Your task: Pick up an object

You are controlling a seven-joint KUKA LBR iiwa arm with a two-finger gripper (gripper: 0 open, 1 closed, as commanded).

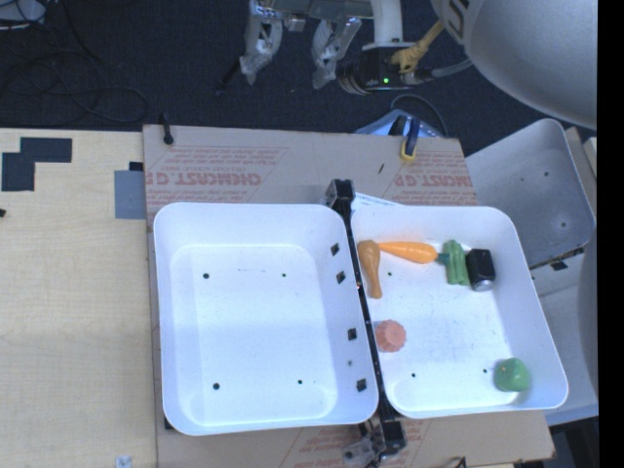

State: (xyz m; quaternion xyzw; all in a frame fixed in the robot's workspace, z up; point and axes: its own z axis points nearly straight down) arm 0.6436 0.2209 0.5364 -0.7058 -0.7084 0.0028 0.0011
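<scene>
My gripper (293,49) hangs high at the top of the view, beyond the far edge of both bins, its two fingers spread apart with nothing between them. The right bin (526,291) holds an orange carrot (409,252), a tan pear-shaped piece (370,266) by the divider, a green piece (454,262) beside a black block (480,268), a pink round piece (391,335) and a green ball (511,374) in the near right corner.
The left bin (171,300) lies beside the right one, joined by a black divider strip (353,300). Both rest on a cardboard sheet (244,169). The grey arm body (531,27) fills the top right. Cables lie on the dark floor at top left.
</scene>
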